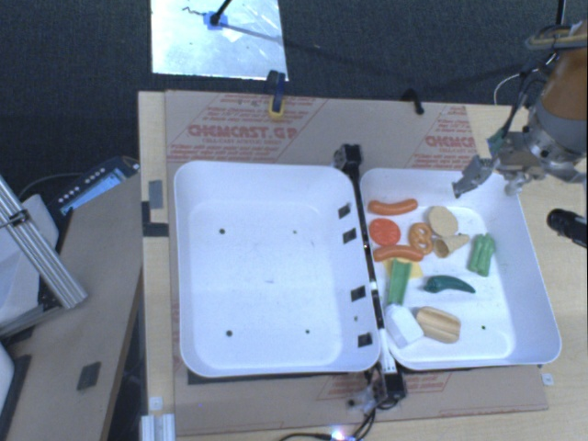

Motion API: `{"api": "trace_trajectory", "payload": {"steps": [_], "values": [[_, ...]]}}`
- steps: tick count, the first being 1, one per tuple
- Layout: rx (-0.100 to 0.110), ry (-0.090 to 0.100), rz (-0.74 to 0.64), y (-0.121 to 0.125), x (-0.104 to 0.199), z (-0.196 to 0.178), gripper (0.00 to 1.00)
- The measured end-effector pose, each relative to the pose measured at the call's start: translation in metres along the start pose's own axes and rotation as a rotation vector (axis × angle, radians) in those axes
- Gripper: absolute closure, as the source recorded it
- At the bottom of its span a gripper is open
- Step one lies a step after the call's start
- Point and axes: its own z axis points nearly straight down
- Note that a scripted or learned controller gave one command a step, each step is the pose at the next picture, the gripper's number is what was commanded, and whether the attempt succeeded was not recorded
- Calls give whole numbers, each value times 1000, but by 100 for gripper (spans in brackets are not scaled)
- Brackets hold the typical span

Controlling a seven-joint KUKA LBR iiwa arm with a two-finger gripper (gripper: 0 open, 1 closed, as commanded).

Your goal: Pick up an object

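Arm (560, 108) reaches in from the right, and the gripper (470, 180) hangs over the far edge of the right bin (528, 274), near that bin's far middle. I can't tell how it's set: it reads as one grey blur at this angle, with nothing visible in it.

All the toy food sits in the right bin, toward its left half and well apart from the gripper:
- orange sausage (392, 207) is nearest the gripper, close to the far-left corner
- red tomato slice (384, 231) lies just behind it toward the near edge, with a second red slice (397, 252) next in line
- pretzel (421, 237) sits about mid-bin, touching the tan bread piece (444, 220)
- tan cone-shaped bit (455, 244) lies just beside the bread
- light green piece (481, 254) is furthest toward the right edge
- green cucumber stick (399, 280) lies by the left wall, with a yellow bit (413, 269) tucked against it
- dark green pepper (448, 285) is mid-bin
- bread roll (437, 324) and white block (401, 325) touch each other near the near-left corner

Left bin (266, 265) sits alongside, joined by a black clip strip (358, 246) down the shared wall. Both bins rest on a cardboard sheet (239, 129) on the bench.
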Motion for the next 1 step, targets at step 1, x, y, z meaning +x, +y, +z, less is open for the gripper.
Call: {"api": "trace_trajectory", "payload": {"steps": [1], "values": [[7, 3, -4, 24, 31, 160, 0]]}}
